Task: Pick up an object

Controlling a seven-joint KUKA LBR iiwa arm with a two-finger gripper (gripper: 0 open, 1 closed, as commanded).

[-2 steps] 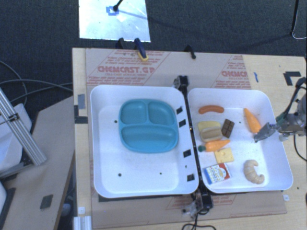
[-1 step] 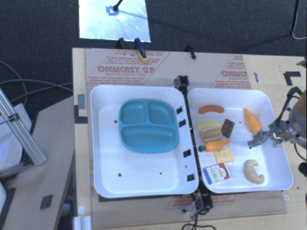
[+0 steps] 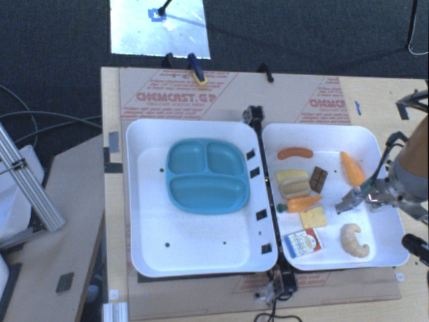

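Observation:
The right bin (image 3: 322,134) holds several toy foods. A sausage (image 3: 295,153) lies at the back, with an orange wedge (image 3: 352,168) to its right. In the middle are a brown chocolate piece (image 3: 318,178), a pale bun (image 3: 293,183), a carrot (image 3: 301,204) and a yellow cheese square (image 3: 312,217). At the front are a small carton (image 3: 303,242) and a croissant (image 3: 355,240). My gripper (image 3: 353,200) hangs low over the bin's right half, between the orange wedge and the croissant. Nothing is visibly in its grasp.
The left bin (image 3: 154,240) holds a blue divided plate (image 3: 206,176). Black clips (image 3: 255,173) run along the wall between the two bins. The arm's grey body (image 3: 412,173) covers the right bin's right rim. Cardboard lies under both bins.

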